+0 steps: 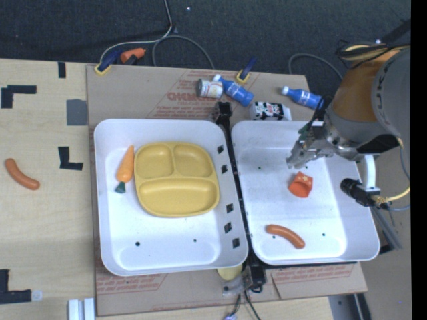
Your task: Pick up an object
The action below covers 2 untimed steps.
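Observation:
In the right bin [267,179] lie an orange-red cup-like object [301,184] near the middle and a sausage [285,235] near the front wall. My gripper [298,157] hangs over the right bin just above and behind the orange object, with nothing seen between its fingers. The left bin [113,232] holds a yellow divided plate [177,179] and a toy carrot [125,165] beside it on the left.
Behind the bins lie two blue bottles [237,91] [303,98], a small white can [210,87] and a black-and-white pack [270,111]. Another sausage [21,174] lies on the bench far left. Cables and clamps sit along the cardboard's back edge.

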Motion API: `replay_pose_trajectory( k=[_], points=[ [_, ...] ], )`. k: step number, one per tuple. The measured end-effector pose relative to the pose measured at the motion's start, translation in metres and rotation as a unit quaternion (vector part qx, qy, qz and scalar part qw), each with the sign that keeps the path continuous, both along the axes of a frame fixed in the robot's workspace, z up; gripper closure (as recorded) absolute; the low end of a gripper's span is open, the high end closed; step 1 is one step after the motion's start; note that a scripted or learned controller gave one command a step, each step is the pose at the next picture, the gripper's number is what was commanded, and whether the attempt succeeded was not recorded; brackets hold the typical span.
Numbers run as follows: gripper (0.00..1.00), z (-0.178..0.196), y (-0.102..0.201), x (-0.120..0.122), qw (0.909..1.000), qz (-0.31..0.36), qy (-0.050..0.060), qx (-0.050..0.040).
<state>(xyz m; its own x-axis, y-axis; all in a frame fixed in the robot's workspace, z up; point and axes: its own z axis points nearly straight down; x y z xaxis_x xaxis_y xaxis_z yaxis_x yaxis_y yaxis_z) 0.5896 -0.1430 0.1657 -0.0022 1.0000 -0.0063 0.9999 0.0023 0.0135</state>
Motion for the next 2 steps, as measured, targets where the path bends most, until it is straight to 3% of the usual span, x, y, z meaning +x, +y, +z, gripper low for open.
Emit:
replay_pose_trajectory(
  k=[1,2],
  points=[
    [0.0,-0.005,0.002,-0.006,1.0,-0.001,0.007,0.0026],
    [0.0,-0.084,-0.057,-0.068,1.0,-0.004,0.007,0.0027]
  ],
)
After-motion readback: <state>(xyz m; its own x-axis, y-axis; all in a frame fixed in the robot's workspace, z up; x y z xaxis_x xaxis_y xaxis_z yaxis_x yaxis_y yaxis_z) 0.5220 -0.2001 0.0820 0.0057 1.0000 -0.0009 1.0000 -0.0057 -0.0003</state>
